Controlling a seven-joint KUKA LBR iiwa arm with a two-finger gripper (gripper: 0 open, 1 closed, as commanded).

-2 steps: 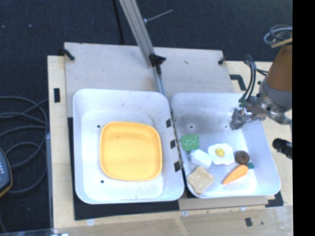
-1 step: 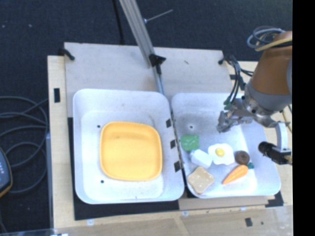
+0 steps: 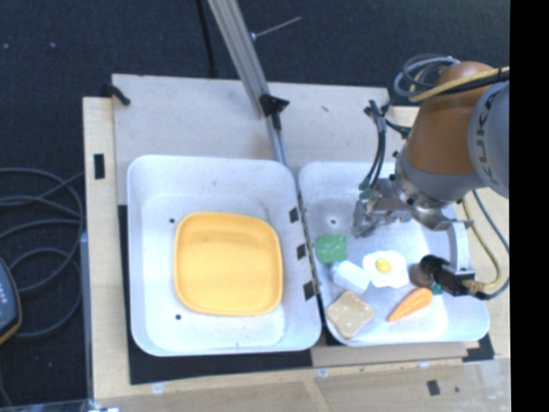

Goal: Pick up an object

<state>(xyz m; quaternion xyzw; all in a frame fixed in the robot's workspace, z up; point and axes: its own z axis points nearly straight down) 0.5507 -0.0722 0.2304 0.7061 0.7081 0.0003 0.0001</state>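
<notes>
Pale wooden bench (image 3: 197, 110) on dark carpet. Right white bin (image 3: 330, 183) holds fried-egg toy (image 3: 385, 266) centrally; gripper (image 3: 367, 217) just up-left of it, finger state can't tell. Yellow square plate (image 3: 229, 263) in the left bin.

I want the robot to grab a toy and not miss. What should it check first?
1. Toys to grab in the right bin: ok. A fried egg, a carrot, a slice of bread, a green piece and a small white piece lie there.
2. Gripper over the right bin: ok, above the green piece.
3. Gripper open: cannot tell.
4. Room around the toys: not ok, they lie crowded together near the front.
5. Left bin: ok, it holds just a yellow plate.
</notes>
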